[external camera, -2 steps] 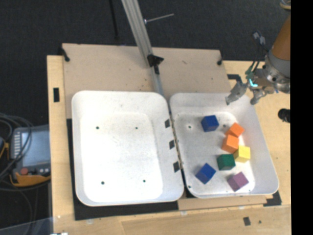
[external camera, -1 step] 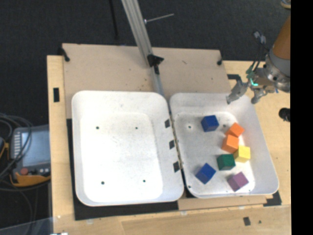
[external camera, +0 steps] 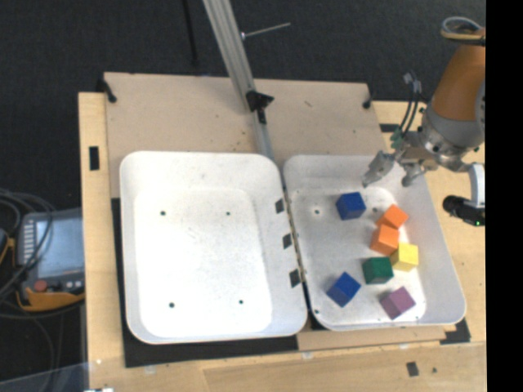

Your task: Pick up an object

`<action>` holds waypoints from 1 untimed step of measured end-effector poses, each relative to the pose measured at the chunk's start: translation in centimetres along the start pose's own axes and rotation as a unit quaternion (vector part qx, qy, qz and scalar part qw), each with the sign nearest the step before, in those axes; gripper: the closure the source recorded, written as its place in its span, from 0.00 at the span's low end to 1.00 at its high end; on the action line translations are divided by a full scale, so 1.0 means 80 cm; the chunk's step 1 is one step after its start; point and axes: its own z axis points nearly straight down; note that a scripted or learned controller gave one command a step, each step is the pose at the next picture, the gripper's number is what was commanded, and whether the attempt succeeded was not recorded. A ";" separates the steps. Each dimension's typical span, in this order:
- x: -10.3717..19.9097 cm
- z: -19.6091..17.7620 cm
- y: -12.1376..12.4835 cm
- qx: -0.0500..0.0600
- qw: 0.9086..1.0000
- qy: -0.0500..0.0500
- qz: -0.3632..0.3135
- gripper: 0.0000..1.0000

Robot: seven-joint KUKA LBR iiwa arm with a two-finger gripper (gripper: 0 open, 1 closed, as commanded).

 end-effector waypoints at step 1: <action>0.000 0.053 -0.004 -0.001 1.000 0.000 0.002 0.00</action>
